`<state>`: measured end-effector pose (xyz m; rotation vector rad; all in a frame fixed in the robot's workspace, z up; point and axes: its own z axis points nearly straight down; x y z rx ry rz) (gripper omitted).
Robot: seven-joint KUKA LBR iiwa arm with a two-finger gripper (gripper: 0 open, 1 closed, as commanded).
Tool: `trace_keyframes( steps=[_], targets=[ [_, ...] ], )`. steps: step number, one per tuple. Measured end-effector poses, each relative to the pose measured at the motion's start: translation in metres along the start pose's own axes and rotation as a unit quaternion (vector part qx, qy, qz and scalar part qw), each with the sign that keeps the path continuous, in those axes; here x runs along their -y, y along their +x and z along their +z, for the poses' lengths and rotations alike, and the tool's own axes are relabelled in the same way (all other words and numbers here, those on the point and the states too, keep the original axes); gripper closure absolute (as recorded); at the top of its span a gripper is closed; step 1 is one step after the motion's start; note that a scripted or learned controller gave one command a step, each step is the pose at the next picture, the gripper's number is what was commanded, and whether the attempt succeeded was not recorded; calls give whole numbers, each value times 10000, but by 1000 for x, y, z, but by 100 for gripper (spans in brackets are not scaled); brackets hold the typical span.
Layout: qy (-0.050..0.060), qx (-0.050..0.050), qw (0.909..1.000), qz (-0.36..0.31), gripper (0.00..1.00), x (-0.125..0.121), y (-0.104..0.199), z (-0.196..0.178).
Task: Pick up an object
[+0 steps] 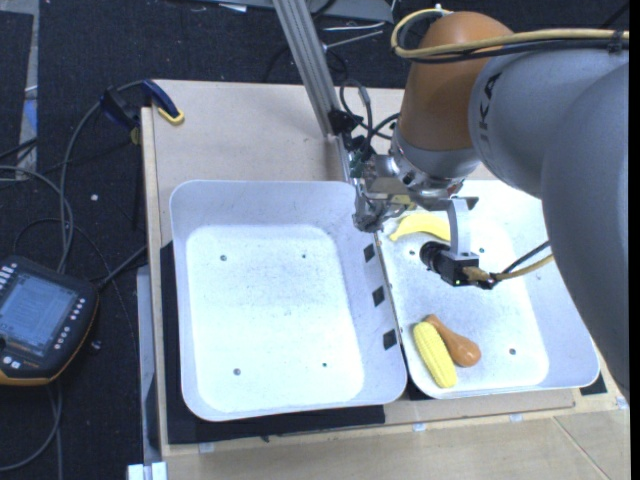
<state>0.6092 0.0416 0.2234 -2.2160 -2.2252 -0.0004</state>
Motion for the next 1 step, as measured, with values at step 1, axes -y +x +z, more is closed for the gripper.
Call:
trace_keyframes(
  steps=[1],
  targets=[
    [-1,0,10000,-2,100,8,49,3]
  ],
)
